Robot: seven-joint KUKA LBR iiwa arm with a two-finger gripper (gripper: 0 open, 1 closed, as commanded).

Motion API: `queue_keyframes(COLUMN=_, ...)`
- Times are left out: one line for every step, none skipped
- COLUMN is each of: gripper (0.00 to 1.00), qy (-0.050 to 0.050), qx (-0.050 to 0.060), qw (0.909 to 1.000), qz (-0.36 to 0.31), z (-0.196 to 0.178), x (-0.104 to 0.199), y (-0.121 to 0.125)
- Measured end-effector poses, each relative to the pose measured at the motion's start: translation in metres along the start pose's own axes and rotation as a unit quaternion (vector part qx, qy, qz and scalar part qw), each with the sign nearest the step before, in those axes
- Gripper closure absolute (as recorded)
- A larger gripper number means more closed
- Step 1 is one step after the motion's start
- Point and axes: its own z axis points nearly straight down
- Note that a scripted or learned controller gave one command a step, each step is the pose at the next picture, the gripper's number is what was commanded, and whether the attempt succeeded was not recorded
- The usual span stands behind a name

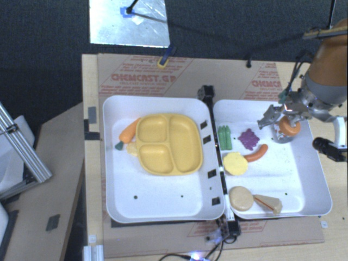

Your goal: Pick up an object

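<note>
small orange rounded object point(290, 127), maybe a toy fruit, sits right under the metal two-finger gripper point(284, 125) near the right bin's point(315, 173) far right corner. looks pinched between the prongs but can't tell if it's lifted off the bin floor, so grasp seems in progress, lift left to do. rest of right bin: green bean bundle point(224, 137), purple grape cluster point(249, 138), orange-red sausage point(256, 153), yellow round slice point(235, 163), tan bun point(241, 198), beige wedge point(268, 203) near front edge. left bin point(125, 205) has yellow divided tray point(166, 144), orange carrot point(128, 131) tucked at its left edge. fingertips blurry, orange thing's shape partly hidden by gripper.
</note>
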Motion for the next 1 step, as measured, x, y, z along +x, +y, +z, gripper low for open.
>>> queue_keyframes(gripper=0.00, qy=-0.001, qx=-0.006, qw=1.0000, qz=-0.001, z=-0.0067, x=0.0001, y=0.0024)
